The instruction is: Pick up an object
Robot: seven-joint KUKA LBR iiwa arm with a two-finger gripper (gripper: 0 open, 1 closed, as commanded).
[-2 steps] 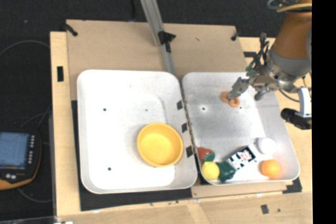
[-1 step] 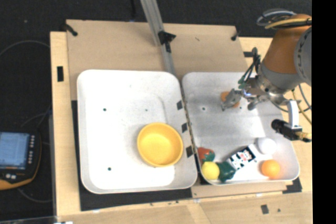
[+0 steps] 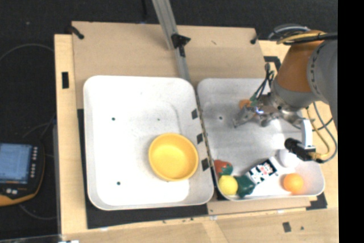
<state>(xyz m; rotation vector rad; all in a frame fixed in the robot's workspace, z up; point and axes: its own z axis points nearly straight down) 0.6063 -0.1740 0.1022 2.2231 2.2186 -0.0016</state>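
Objects for picking sit clustered along the near edge of the right shallow white bin [image 3: 227, 94]: a smooth round orange ball [image 3: 293, 182], a flat black-and-white patterned box [image 3: 262, 171], a dark green lump [image 3: 245, 185], a glossy yellow lemon-shaped fruit [image 3: 228, 184] and a small red piece [image 3: 220, 167]. Farther back in that bin hangs the metal two-finger gripper [image 3: 242, 119], nothing visible between its tips; whether it is clenched or released cannot be told. The left white bin [image 3: 114, 99] holds 1 round yellow plastic bowl [image 3: 173, 156].
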